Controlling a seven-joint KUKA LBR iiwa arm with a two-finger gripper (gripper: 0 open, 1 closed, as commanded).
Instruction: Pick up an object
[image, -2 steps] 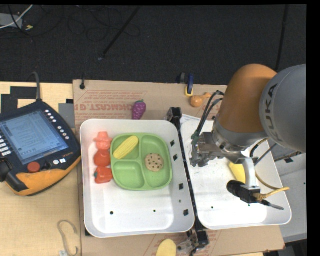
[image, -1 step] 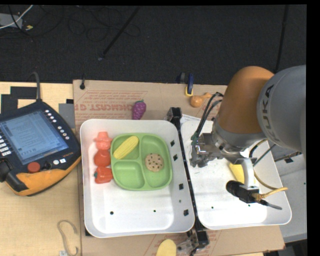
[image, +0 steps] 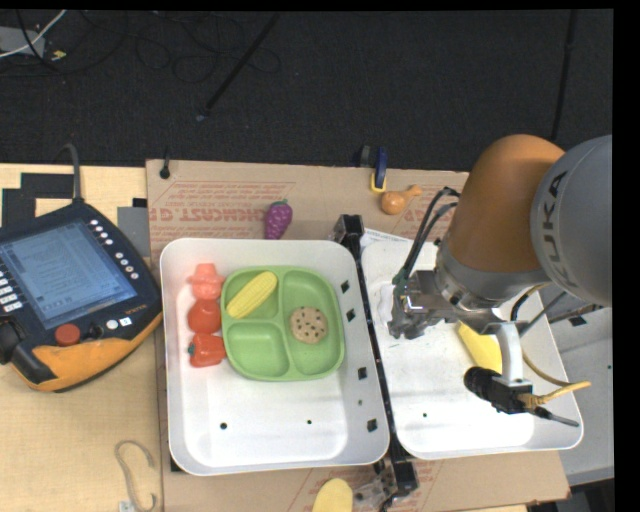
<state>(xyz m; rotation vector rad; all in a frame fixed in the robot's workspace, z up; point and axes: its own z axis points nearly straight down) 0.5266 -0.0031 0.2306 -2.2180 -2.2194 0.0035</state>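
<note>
We are looking down on two white bins set side by side on a sheet of cardboard (image: 230, 200). The arm (image: 520, 220) is reaching in from the right, and its gripper (image: 400, 325) is hanging over the left part of the right bin (image: 440, 430), close to the wall the bins share. We cannot tell whether the gripper is released or clenched, and we are seeing nothing held in it.

The nearest loose thing is a yellow piece (image: 481, 348), lying in the right bin just to the right of the gripper, partly hidden under the arm.

In the left bin (image: 250, 430) a green plate (image: 265, 355) with compartments is sitting toward the back. A corn cob (image: 250, 293) is lying in its back left compartment and a cookie (image: 308, 324) in its back right one. Against the plate's left side three small toys are lining up in a row: a pink one (image: 205, 280) at the back, then two red ones (image: 203, 316) (image: 207, 349).

Behind the bins, on the cardboard, a purple bunch of grapes (image: 278, 218) and a small orange toy (image: 397, 200) are lying well apart. Another yellow thing (image: 333, 495) is sitting in front of the bins. A control tablet (image: 65, 290) is resting on the bench at the far left.
</note>
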